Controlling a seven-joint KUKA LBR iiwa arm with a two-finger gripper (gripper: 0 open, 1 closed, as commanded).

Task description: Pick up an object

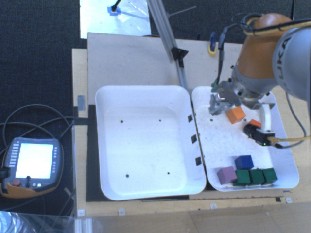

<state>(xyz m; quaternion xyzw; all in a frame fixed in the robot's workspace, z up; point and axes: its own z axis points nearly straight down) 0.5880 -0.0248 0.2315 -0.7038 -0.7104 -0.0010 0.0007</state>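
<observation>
Right bin [286, 181] near edge held a pink block [226, 174], green blocks [253, 176] and a blue block [244, 161]. Farther back, an orange block [236, 114] sat just beside the gripper [218, 103]; its grip state couldn't be told. Left bin [104, 130] beside it. No readable writing anywhere.

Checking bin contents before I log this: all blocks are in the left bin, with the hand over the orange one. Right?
Not quite. The camera view shows the blocks in the right bin, not the left: the orange block near the hand, and the blue block, purple block and green blocks along its near edge.
</observation>
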